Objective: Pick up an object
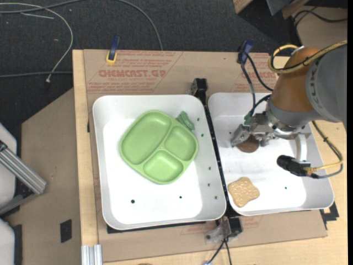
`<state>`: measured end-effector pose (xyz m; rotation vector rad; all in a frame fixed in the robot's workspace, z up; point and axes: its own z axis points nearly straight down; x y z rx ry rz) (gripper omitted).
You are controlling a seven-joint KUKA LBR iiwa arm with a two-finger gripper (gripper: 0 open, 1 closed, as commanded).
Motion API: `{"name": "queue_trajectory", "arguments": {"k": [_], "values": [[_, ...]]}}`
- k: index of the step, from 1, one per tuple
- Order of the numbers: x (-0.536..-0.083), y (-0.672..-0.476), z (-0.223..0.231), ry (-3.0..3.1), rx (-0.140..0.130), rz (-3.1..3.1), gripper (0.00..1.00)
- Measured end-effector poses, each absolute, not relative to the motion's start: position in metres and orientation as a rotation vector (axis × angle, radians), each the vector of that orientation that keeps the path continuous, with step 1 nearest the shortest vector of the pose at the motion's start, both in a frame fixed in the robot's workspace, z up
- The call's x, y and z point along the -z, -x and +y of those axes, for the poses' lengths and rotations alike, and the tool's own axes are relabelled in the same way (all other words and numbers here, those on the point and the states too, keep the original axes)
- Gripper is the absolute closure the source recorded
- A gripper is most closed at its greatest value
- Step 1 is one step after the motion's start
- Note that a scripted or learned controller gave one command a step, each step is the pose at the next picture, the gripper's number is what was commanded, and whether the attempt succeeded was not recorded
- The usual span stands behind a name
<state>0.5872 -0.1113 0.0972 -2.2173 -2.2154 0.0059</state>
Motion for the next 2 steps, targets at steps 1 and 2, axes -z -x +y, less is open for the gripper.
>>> {"name": "queue_trajectory", "arguments": {"k": [1,2], "values": [[-0.112,-0.589,-0.111,2.221,0.002,-2.220,1.00],[-0.164,-0.598,-0.104,2.222,0.004,-2.225,1.00]]}}
